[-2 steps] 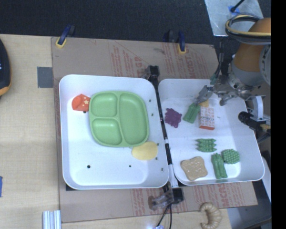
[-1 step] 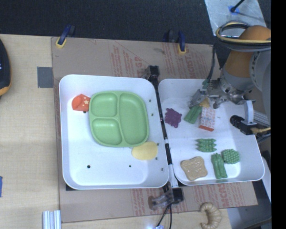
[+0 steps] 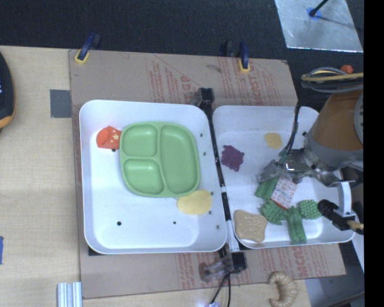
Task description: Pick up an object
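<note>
Presumably soft and light, the green plush toy (image 3: 288, 213) suits a pinch across its narrow limb; gripper (image 3: 276, 171) hovers just above — jaws' state cannot be told.

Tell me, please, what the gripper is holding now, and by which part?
It cannot be told: the gripper sits low over the green toy in the right bin, its tips hidden.

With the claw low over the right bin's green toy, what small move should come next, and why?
Probably a short drop straight down, then close. The claw sits low over the green toy and its white tag in the right bin, but nothing is visibly gripped yet.
</note>
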